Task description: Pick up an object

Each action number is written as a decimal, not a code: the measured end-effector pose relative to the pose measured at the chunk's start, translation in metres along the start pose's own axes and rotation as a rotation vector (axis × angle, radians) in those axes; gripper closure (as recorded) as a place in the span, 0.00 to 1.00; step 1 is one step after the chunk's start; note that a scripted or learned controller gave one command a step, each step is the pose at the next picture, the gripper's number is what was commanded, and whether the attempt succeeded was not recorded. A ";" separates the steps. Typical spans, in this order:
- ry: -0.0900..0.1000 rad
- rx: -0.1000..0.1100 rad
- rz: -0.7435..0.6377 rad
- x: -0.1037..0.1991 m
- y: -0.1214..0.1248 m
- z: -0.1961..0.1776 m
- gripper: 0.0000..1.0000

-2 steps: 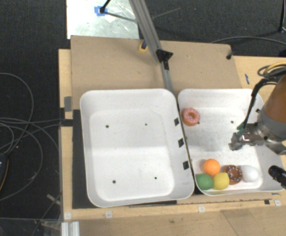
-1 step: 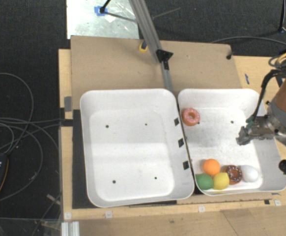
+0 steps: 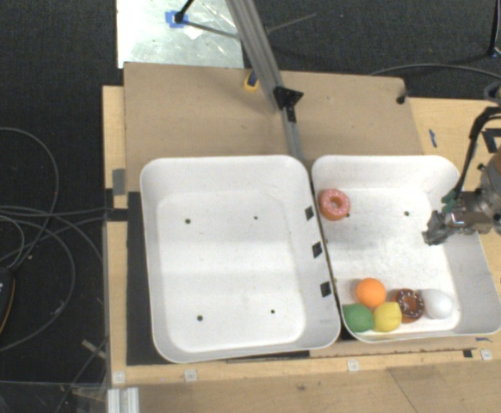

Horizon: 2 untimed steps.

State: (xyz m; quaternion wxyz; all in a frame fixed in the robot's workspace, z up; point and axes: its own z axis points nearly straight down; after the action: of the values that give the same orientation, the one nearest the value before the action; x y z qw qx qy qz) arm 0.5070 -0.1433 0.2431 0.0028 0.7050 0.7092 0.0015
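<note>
Pink-frosted donut [image 3: 334, 203] looks like the loneliest pick in the right bin [image 3: 380, 169], sitting off by itself up against the divider side, well apart from the claw [image 3: 437, 231] and across the bin floor from it. Nothing crowds it, so my guess is it's the easiest target if the program goes for an isolated object.

Everything else is bunched along the bin's near wall, below the claw and a bit toward the divider: an orange ball [image 3: 371, 292], a green ball [image 3: 359, 318] and a yellow one [image 3: 388, 317] touching each other, then a chocolate donut [image 3: 409, 305] and a white egg-ish thing [image 3: 438, 304] almost straight under the claw. They probably rolled down there because the bin floor slopes into the wall. Packed that tight, a grab could easily knock a neighbour instead of pinching one.

As for the claw, it hangs over the right edge of the right bin with nothing visibly between its tips. Whether it's spread or pressed together I honestly can't tell, it's too dark and small.

On the far side of the divider from the claw, the left bin [image 3: 156, 231] has just a few dots on its floor. Both bins sit on the wooden tabletop [image 3: 199, 110].
</note>
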 end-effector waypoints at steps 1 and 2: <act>0.003 0.001 -0.006 0.053 0.007 -0.009 1.00; 0.004 0.002 -0.005 0.106 0.009 -0.017 1.00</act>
State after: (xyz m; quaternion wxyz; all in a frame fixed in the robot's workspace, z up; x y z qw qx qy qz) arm 0.5154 -0.0371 0.2595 0.0006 0.7031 0.7111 0.0021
